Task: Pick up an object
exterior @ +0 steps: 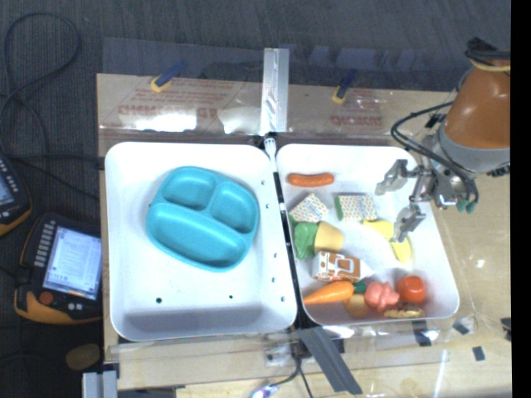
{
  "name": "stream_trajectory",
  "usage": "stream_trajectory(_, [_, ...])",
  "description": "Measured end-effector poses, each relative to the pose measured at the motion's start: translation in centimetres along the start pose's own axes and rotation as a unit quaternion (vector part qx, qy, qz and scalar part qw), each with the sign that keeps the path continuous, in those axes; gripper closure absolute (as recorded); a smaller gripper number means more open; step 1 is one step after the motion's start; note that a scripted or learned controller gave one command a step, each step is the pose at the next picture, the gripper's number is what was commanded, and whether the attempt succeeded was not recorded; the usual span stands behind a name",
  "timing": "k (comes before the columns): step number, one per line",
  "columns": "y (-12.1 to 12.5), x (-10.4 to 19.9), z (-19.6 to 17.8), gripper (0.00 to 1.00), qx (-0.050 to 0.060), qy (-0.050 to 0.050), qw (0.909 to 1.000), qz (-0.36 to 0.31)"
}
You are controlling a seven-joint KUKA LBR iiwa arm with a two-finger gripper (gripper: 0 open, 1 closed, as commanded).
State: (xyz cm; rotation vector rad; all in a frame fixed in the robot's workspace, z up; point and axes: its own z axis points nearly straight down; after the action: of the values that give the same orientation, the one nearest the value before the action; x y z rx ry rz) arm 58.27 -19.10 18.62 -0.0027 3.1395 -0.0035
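My gripper [400, 199] hangs open over the right side of the right bin [440, 264], with nothing between its fingers. One fingertip [390, 177] is toward the bin's back; the other [408, 220] sits just above a yellow wedge [380, 228] and a yellow banana piece [401, 249]. Toy foods lie in this bin: a sausage [310, 178], two patterned blocks [310, 208] [355, 206], a green pepper [304, 237], a yellow cup [329, 237], a small printed box [336, 265], a carrot [329, 293], a pink piece [380, 295] and a red tomato [411, 288].
The left bin [124, 305] holds a blue divided plate [203, 215]. A metal divider post [275, 89] stands behind the bins' shared wall. A handheld pendant [62, 264] lies on the floor at the left. The arm's orange band [485, 106] is at the right.
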Motion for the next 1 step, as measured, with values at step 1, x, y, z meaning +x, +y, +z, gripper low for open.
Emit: stream_trajectory(1, [0.0,0.0,0.0,0.0,0.0,0.0,1.0,0.0])
